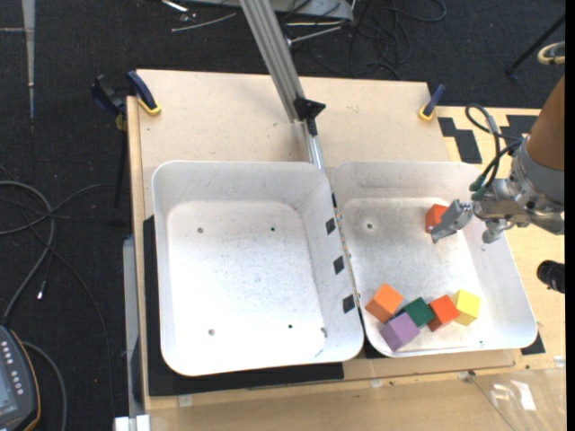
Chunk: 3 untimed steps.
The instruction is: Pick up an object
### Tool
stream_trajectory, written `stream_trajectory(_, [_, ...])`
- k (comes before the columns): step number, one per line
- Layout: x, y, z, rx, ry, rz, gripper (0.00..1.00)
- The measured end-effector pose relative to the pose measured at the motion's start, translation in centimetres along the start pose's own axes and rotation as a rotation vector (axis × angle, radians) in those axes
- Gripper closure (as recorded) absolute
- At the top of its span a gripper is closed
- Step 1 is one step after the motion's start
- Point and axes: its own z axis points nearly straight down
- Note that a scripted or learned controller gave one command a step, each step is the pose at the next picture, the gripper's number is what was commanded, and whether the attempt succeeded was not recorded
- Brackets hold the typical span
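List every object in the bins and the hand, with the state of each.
hand: over the right bin, fingers apart
red-orange block: alone, beside a finger, not gripped
orange block: lying in the cluster
green block: lying in the cluster
purple block: lying
red block: lying
yellow block: lying

Pretty evenly lit shot, bright overhead light with no hard glare anywhere. The two white bins point(243, 268) come out very bright but their speckled floors still read fine, so nothing's blown out. Shadows are soft and short: a faint one under the coloured blocks point(422, 312) near the bench's point(234, 115) front right corner, plus a dark strip under the left bin's front rim. The floor point(63, 196) around the bench goes almost black, cables barely visible. Focus is decent but a bit soft and grainy overall, and the arm point(548, 160) at the right edge looks slightly smeared.
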Motion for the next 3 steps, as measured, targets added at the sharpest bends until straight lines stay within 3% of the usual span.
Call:
stream_trajectory(1, [0.5,-0.9,2.5,0.003,0.000,0.001,0.00])
stream_trajectory(2, [-5.4,4.2,11.1,0.005,-0.002,0.004,0.00])
stream_trajectory(3, [-6.8,8.9,18.4,0.001,-0.002,-0.003,0.00])
